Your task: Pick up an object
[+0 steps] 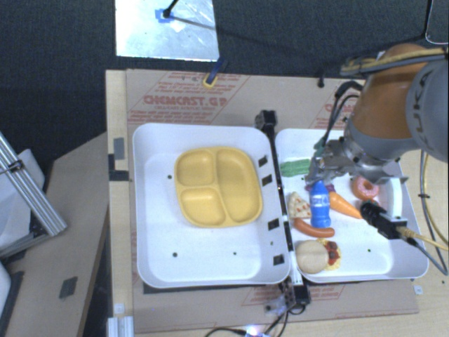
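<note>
The right bin (365, 262) holds several toy foods. A blue bottle (320, 205) stands near its middle, with a red sausage (313, 228) below it and a pizza slice (299, 205) to its left. An orange carrot (344, 204) lies to its right, a pink donut (365, 187) further right, a green pickle (295, 166) at upper left, and a bread roll (313, 255) near the front. My gripper (321, 176) hangs just above the blue bottle's cap, reaching down from the grey and orange arm (389, 111). Nothing shows between the fingers.
The left bin (158, 258) holds a yellow three-compartment plate (216, 186). A black divider bracket (275, 188) runs between the bins. A black part of the arm with a cable (384, 220) hangs over the right bin's right side. A silver sheet (166, 18) lies beyond the bench.
</note>
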`<state>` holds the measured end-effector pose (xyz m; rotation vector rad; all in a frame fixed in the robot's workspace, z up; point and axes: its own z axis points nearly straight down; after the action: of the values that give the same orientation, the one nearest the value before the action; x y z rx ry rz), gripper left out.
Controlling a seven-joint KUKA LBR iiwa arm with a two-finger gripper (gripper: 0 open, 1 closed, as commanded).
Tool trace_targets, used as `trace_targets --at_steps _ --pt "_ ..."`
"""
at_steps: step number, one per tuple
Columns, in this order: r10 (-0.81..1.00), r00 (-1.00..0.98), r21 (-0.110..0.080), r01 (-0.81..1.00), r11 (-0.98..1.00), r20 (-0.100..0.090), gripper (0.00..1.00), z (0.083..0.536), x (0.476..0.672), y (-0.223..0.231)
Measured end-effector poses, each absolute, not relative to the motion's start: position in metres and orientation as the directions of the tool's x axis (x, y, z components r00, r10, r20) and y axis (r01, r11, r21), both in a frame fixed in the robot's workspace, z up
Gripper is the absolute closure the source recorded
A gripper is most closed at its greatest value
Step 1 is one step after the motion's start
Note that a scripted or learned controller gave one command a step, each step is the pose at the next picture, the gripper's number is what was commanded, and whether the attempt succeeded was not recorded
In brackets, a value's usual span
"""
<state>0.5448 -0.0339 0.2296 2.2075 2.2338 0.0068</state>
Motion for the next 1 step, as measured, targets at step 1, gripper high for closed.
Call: trace_targets --at_steps 1 --pt "1.0 -0.006 0.003 1.0 0.006 0.0 1.0 0.2342 0.5499 -0.0416"
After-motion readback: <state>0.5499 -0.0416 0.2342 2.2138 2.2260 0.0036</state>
